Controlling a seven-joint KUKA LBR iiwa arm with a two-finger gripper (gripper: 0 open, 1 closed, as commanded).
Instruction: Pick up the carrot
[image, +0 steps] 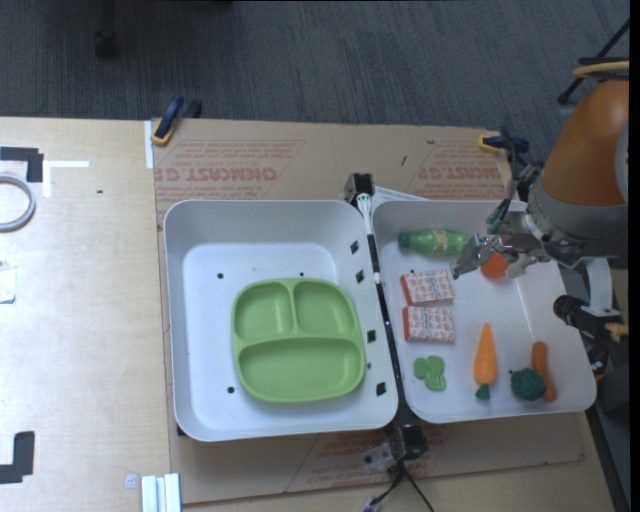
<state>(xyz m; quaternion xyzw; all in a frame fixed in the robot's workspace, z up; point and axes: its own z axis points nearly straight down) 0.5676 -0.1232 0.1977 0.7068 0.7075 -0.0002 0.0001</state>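
Carrot (485, 356): lies on the floor of the right bin (565, 300), toward its near edge, leafy end pointing at the near rim; untouched.
Gripper (492, 258): seen over the far part of the right bin, well apart from the carrot, just beside a small orange-red object (494, 266).
Jaws: their spread cannot be told; whether the orange-red object is held between them is not resolved.
Neighbours: a green bottle (433, 240), two red cartons (429, 304), a green leaf-shaped toy (432, 373), and a second carrot-like toy (541, 358) beside a dark green piece (526, 384).
Left bin (190, 300): bears a green divided plate (298, 340).
Progress: judged not begun for the carrot; approach, closure and lift are all left.
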